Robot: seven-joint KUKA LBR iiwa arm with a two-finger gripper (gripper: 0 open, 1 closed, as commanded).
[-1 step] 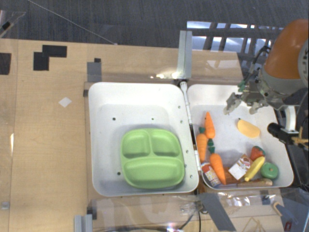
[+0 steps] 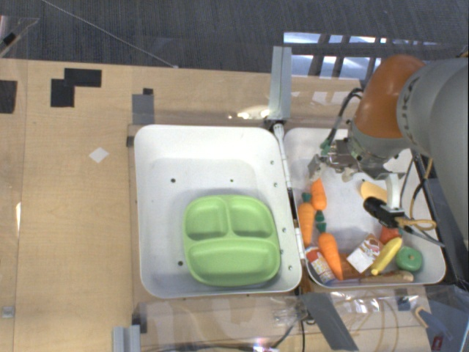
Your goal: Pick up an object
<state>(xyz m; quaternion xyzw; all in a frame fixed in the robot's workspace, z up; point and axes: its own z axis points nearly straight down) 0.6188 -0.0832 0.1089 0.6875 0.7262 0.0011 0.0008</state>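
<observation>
Since the task names no particular object, we take the small carrot point(image 2: 317, 195) as the likeliest target: it lies in the right bin point(image 2: 297, 149), near its left wall, with its long axis running roughly up and down the view, green tip toward the front. From the gripper point(image 2: 333, 160) it sits just below and slightly left, close but apart. We cannot tell how the fingers stand, as the wrist hides them. Two more carrots lie further front, one point(image 2: 305, 222) against the left wall and a larger one point(image 2: 330, 255) angled beside it. A banana point(image 2: 388, 256) and a green round item point(image 2: 409, 259) crowd the front right corner. Across the divider, the left bin point(image 2: 157, 149) holds a green divided plate point(image 2: 231, 240).
</observation>
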